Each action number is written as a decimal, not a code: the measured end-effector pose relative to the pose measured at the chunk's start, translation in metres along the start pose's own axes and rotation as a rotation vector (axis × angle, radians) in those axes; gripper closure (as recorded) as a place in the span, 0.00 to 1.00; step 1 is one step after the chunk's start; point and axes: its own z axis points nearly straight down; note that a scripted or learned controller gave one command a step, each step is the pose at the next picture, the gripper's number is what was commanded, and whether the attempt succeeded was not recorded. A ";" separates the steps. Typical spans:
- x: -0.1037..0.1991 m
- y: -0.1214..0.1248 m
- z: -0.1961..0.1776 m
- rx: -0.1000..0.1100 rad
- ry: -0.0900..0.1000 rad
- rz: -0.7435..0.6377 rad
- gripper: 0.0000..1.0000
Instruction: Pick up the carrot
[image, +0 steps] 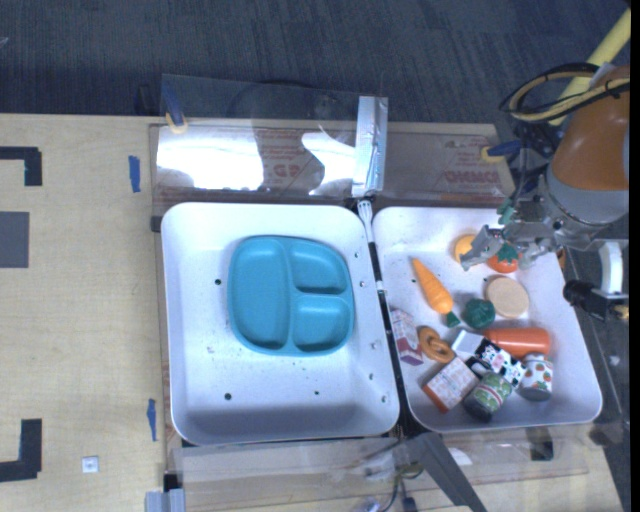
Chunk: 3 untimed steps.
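Jaws' state not readable, gripper (497, 247) hovering over right bin (585, 395) clutter; carrot (433, 285) lying apart, left. Descending here is possibly risking grabbing wrong toy.

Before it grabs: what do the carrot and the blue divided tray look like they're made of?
Carrot: probably moulded plastic toy, uniform bright orange with a smooth, slightly glossy skin and a green tip. Blue divided tray: likely hard plastic, one even turquoise colour, rounded moulded compartments, matte with a soft sheen. Neither can be confirmed by look alone.
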 end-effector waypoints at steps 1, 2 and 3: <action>0.051 0.020 0.102 -0.009 -0.003 0.087 0.00; 0.051 0.021 0.091 -0.012 -0.002 0.089 1.00; 0.071 0.072 0.000 -0.010 -0.002 0.079 1.00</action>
